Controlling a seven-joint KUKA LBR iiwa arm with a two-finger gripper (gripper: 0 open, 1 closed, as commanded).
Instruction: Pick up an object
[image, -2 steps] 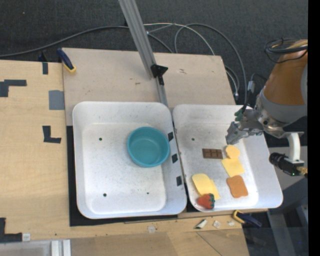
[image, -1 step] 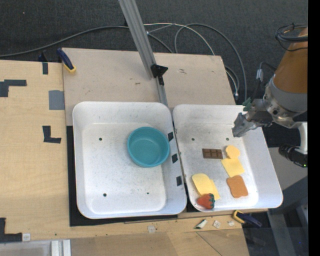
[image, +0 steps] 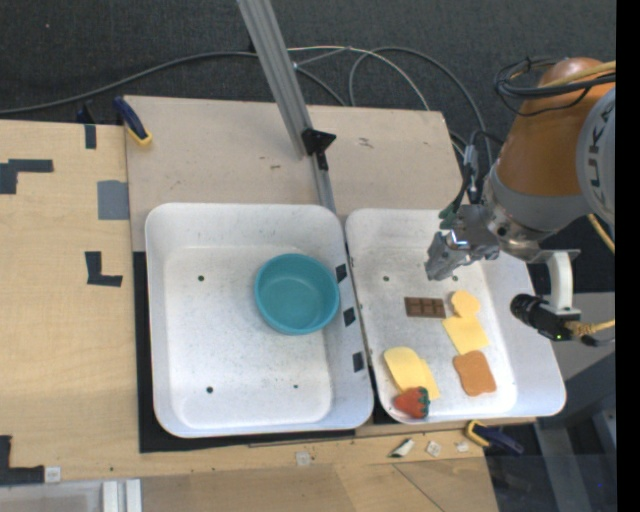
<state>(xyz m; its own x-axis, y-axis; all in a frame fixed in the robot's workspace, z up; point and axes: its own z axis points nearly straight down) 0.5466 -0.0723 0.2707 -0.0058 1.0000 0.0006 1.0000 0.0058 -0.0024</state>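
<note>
The fingers' spacing could not be determined; the gripper (image: 443, 262) was positioned just above the chocolate bar (image: 425, 308), where a flat profile risked slippage.

Bowl (image: 296, 292) in left bin (image: 180, 300)

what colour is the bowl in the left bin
Teal blue; the bowl shows clearly in the camera view.

Grey arm (image: 560, 200), orange band, metal gripper (image: 445, 262)
</note>
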